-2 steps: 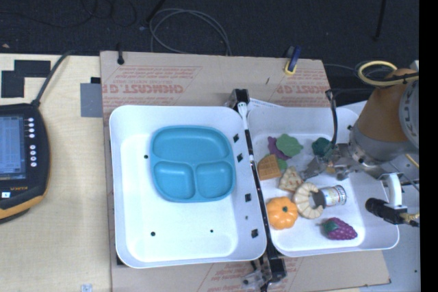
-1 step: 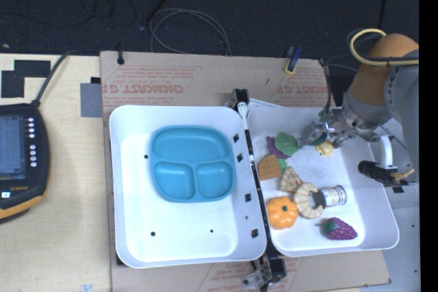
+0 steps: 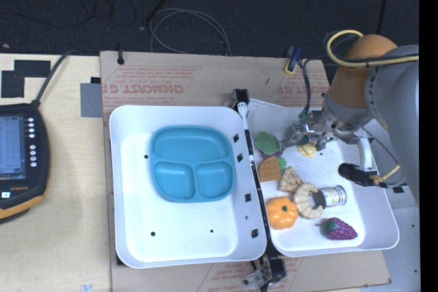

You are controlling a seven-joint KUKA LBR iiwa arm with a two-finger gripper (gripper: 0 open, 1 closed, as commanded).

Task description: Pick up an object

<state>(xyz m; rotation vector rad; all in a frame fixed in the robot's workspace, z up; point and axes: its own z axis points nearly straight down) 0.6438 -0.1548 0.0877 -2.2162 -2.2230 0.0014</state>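
**Right bin stock and arm position, pick under way**

Left bin (image 3: 130, 147): is holding one blue divided tray (image 3: 192, 163), lying flat near the middle. It is sitting well apart from the arm, so it is probably not the target.

Right bin (image 3: 383, 226): is carrying the loose toy stock, bunched toward its left and near parts.
- Green leaf piece (image 3: 267, 143), at the far left, just beside the divider.
- Brown wedge (image 3: 271, 169), just nearer than the leaf.
- Pale cracker-like piece (image 3: 289, 180), touching or almost touching the wedge.
- Orange pumpkin (image 3: 282, 212), near the left wall.
- Ringed pastry (image 3: 307, 200), just right of the pumpkin.
- Small tin can (image 3: 333, 196), lying on its side beside the pastry.
- Purple grapes (image 3: 339, 230), at the near edge, apart from the rest.
- Small yellow piece (image 3: 308, 149), at the far middle, directly under the tool.

Gripper (image 3: 308, 140): is reaching in from the right and hanging low over the far part of the right bin, at the yellow piece and just right of the leaf. Whether the claw is open, closed or gripping cannot be told; the fingertips are blurring into the item beneath.

Judgement: the arm is working on the far cluster because it is lying closest to its reach; the yellow piece is the likeliest pick, with the leaf crowding one side.
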